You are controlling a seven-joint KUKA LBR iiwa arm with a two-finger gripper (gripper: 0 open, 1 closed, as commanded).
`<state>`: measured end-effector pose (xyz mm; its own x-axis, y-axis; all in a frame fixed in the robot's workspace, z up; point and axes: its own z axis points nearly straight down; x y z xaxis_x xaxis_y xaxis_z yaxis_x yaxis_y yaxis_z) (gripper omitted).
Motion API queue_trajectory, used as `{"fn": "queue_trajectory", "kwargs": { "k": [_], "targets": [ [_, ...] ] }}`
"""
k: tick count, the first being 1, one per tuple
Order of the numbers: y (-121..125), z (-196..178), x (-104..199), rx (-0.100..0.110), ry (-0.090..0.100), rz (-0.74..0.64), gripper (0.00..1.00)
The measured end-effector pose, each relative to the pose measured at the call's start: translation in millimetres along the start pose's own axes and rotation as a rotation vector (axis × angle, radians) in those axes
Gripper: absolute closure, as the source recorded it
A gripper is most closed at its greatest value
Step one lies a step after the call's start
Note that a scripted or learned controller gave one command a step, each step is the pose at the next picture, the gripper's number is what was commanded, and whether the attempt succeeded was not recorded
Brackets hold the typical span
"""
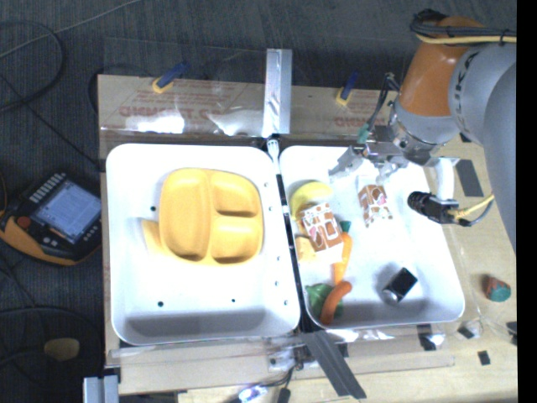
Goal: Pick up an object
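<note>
Small printed packet (374, 204) hanging just below the gripper (367, 164), over the right bin (436, 263); grip state impossible to tell.

Judged light, thin and floppy, likely slick; best pinched at its top edge. Loose pile just left of it: yellow ball (309, 195), printed box (320, 227), orange carrot (340, 263), green toy (318, 295); black block (401, 284) well apart. White floor smooth, walls shallow, room tight near the divider. Yellow tray (210, 215) in the left bin (134, 300).
</note>
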<state>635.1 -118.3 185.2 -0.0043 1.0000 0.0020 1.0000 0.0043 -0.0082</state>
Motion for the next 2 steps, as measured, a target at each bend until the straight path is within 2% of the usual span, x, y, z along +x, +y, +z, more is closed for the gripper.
{"fn": "queue_trajectory", "kwargs": {
  "k": [1,2],
  "targets": [
    [11,63,-32,-0.033,-0.010,-0.038,0.00],
    [24,-40,-12,-0.002,-0.003,-0.071,0.00]
  ]
}}
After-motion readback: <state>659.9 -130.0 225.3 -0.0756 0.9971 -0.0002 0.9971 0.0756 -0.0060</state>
